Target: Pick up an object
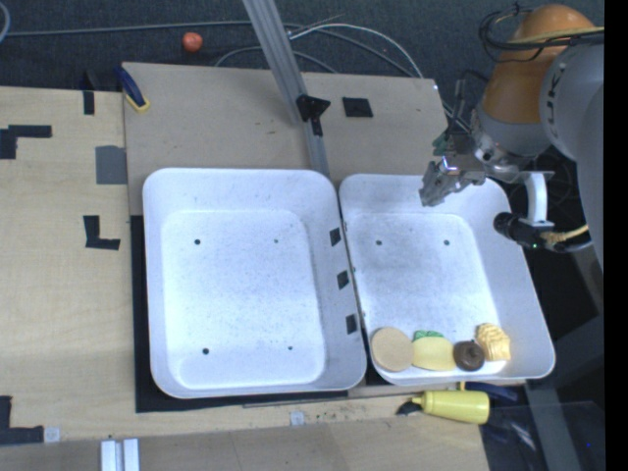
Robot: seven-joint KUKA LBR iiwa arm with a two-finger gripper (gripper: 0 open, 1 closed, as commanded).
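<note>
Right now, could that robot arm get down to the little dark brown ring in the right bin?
Probably yes. The gripper hangs over the right bin's far edge, and the brown ring lies uncovered at the near wall. The yellow pieces crowding it could hamper a clean grab.

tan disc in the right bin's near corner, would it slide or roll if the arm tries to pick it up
The tan disc lies flat, so it probably slides rather than rolls. It looks thin and low, likely hard to pinch from above. It sits against the right bin wall beside a yellow piece, so access looks tight.
</note>
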